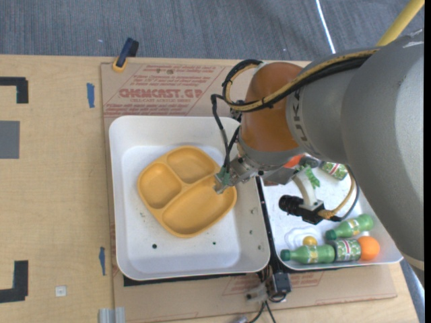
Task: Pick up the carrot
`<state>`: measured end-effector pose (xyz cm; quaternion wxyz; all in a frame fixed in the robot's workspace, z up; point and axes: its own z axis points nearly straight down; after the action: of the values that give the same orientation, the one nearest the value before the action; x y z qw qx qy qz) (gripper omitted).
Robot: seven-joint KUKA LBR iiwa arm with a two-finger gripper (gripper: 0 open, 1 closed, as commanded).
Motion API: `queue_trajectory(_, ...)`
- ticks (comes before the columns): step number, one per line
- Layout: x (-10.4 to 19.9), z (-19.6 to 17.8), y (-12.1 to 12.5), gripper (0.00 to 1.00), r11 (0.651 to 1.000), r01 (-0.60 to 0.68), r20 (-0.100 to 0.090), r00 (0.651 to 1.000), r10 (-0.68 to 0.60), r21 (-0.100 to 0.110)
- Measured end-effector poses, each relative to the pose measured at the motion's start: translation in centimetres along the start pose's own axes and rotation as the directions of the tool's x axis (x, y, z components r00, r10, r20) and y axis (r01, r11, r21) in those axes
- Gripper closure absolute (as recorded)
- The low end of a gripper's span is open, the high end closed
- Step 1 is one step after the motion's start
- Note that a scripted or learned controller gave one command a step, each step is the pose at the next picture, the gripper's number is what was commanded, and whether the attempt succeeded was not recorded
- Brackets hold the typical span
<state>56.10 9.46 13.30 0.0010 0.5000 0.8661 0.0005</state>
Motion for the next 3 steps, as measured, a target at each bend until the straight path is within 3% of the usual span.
queue_trajectory(1, 4.8, -5.1, 0.1, 1.0, 0.95, -0.311, 0.0, 0.95, 0.311, 0.0)
queue_trajectory(2, -1.9, -5.1, -0.3, 1.0, 0.685, -0.729, 0.001, 0.685, 0.729, 0.001)
queue_trajectory(3, 6.3, 3.0, 0.6, 1.0, 0.607, -0.794, 0.002, 0.607, 0.794, 0.007)
